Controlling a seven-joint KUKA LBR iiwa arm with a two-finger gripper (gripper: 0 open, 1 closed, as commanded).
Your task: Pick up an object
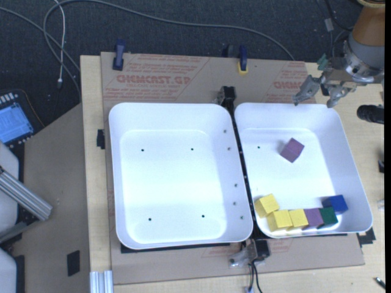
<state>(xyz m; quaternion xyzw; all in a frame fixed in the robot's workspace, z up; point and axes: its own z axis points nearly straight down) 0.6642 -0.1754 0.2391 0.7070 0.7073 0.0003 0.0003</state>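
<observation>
Yellow blocks [278, 212] low in right bin [351, 163]; gripper [319, 95] splayed above far rim

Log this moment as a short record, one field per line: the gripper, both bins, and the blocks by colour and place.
gripper: two-finger gripper, fingers spread with nothing between them, above the far rim of the right bin
right bin: shallow white plastic bin, holds all the blocks
lone block: purple cube, apart from the rest, in the bin's far half
near-edge row: three yellow cubes, then a pale purple cube, a green cube and a blue cube
left bin: shallow white plastic bin
</observation>
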